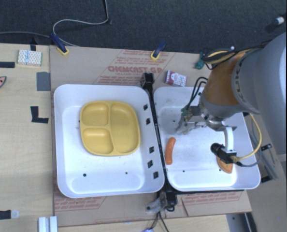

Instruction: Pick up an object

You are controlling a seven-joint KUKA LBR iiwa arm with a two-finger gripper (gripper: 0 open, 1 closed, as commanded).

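One small orange sausage (170, 150) is seen in the right bin (201, 178), near its left wall. It is judged light, soft and slippery, best taken across its middle. Whether the hand (188, 122) is released or clenched cannot be told.

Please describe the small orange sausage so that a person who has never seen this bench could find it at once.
Find the right shallow white bin. Near its left wall lies a small orange sausage-shaped object, lengthwise along that wall. It is slim and rod-like, unlike the flatter orange-brown piece at the bin's right side.
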